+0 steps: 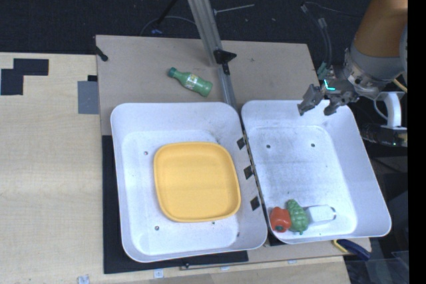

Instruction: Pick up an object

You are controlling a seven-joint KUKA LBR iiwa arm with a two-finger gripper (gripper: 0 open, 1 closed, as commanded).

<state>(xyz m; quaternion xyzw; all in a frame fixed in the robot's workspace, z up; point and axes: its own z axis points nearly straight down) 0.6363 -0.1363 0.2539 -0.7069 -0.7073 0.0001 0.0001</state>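
1. i am the grey arm with an orange band, reaching in from the right; my two-finger gripper (318,102) hangs over the far right corner of the right-hand shallow white bin (363,163).
2. my jaws stand apart, two dark fingers splayed with a clear gap between them, and nothing sits in that gap, so i judge that the pick has not been made.
3. the nearest candidates lie in the same bin, at its near edge: a small red rounded plastic toy (279,219), a knobbly green plastic toy (297,216) touching its right side, and a small white oblong piece (322,213) just beside the green one (what it is, i cannot tell).
4. that cluster is well apart from my jaws, at the opposite end of the bin, nearer the camera and slightly left of my fingertips.
5. the left-hand shallow white bin (130,143) holds a flat yellow rounded-square plastic plate (196,180), near its middle.
6. a small green plastic bottle (190,81) lies on its side on the tan bench (133,70) beyond the bins.
7. what is left, as i judge it: travel to one object, descend, close, lift.
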